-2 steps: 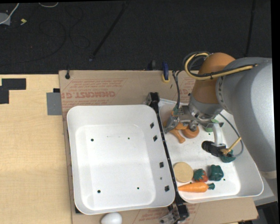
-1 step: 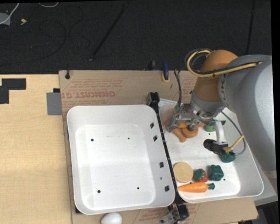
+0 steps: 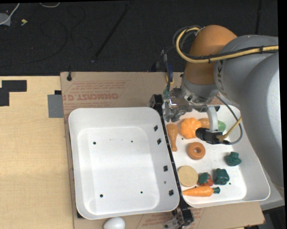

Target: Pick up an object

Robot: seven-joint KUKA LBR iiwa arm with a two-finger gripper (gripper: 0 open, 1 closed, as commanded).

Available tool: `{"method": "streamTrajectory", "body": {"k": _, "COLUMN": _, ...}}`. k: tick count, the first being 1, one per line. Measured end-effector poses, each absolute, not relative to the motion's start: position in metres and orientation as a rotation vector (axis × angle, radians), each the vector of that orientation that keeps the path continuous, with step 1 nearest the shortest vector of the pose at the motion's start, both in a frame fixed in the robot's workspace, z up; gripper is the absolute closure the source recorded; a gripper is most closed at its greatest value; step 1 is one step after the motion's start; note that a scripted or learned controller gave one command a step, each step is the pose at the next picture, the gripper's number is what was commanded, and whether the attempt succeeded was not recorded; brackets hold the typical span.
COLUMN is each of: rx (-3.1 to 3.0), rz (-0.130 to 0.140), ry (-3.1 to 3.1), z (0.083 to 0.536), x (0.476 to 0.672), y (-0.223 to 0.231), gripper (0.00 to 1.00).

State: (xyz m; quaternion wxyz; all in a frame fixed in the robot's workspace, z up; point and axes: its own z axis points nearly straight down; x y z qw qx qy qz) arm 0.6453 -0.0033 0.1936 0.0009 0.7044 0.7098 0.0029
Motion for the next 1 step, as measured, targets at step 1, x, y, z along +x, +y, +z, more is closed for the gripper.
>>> {"method": "streamTrajectory", "body": {"k": 1, "rx": 2.214, "rz": 0.002, "ry": 2.236, "z": 0.1871, "x": 0.643, "y": 0.1044, "gripper": 1.0}}
